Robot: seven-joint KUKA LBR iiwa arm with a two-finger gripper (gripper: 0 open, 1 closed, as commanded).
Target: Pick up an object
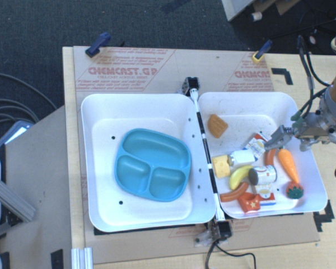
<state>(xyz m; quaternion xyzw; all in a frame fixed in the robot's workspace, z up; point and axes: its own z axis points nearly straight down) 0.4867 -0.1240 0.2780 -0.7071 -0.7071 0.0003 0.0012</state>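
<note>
The right bin [308,203] holds a heap of toy food: a carrot [287,164] with a green top, a banana [241,176], a yellow cheese block [221,165], a brown biscuit [217,125], a red sausage [235,194], a small can [263,176] and a white bottle [243,157]. My gripper [294,141] hangs over the bin's right side, just above the carrot's upper end. It is open, one finger [277,137] pointing left towards a small carton [257,144]. Nothing sits between the fingers.
A blue divided plate [152,164] lies in the left bin [95,150]. A black divider rail [201,139] separates the two bins. Blue and yellow clamps [97,43] sit on the cardboard behind. Cables hang at the right beside the arm.
</note>
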